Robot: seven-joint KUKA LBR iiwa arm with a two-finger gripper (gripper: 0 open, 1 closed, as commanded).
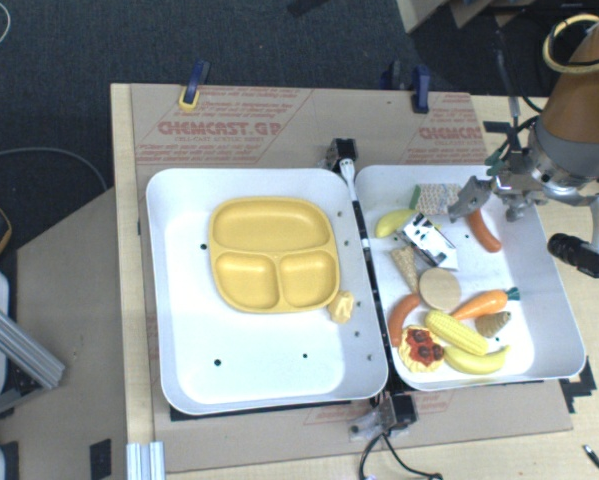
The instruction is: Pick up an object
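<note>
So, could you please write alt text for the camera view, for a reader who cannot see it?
A grey arm's gripper hangs over the right bin, near a sausage in a pile of toy food that includes a carrot and bananas. The left bin holds a yellow tray.

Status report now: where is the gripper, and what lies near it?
Gripper low over right bin, far end, nothing seen held. Red sausage just beside it. Carrot, bananas nearer the front. Yellow divided tray in left bin.
</note>
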